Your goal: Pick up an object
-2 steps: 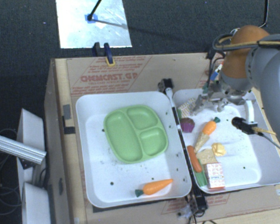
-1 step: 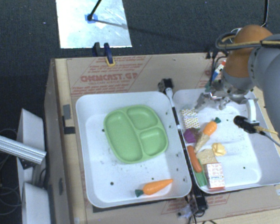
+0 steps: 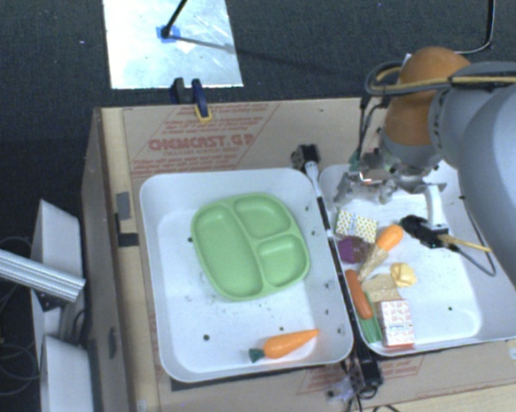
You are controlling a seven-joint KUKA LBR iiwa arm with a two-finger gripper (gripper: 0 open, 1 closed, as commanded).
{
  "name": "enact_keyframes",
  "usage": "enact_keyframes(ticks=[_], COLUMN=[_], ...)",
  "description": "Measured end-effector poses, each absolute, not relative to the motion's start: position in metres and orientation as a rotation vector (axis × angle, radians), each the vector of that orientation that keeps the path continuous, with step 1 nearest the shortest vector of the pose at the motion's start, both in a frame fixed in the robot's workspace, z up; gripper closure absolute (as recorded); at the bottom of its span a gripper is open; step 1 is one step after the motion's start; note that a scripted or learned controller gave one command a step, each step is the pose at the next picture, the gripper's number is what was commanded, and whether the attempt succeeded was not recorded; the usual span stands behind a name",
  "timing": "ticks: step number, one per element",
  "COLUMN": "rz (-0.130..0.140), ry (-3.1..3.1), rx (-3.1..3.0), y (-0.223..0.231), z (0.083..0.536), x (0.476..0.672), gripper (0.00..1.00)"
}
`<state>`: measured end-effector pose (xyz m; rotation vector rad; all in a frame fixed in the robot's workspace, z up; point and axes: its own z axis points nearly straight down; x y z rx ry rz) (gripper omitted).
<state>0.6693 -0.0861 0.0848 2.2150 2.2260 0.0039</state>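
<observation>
— Which piece are you after, and where does it lie?

— The small orange toy carrot with a tan cone end (image 3: 382,244), I judge. It lies in the right white plastic bin (image 3: 493,311), in the heap by the left wall, tilted over a dark purple toy vegetable (image 3: 354,250) and just beside a pale checked packet (image 3: 355,225).

— How will it handle?

— Light, stiff and smooth, I expect; hard plastic that may slip. I would take it across the thick orange middle, not the narrow cone end.

— And your pincer?

— My pincer (image 3: 369,183) hangs over the far end of that bin, near the packet. Whether it is spread or closed I cannot tell from here, and I see nothing held in it.

— What else is about?

— A second orange carrot with a green top (image 3: 285,343) lies in the left white bin (image 3: 168,252), below a green divided plastic plate (image 3: 250,246). Both bins sit on the counter (image 3: 208,138).
</observation>
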Motion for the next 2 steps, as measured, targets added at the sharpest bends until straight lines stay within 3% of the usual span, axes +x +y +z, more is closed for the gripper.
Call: enact_keyframes(ticks=[1, 2], rz=[0.003, 0.0], ry=[2.221, 2.222], rx=[2.217, 2.221], y=[-0.114, -0.126], z=[0.085, 0.084], x=[0.669, 0.56], gripper=[0.0, 0.0])
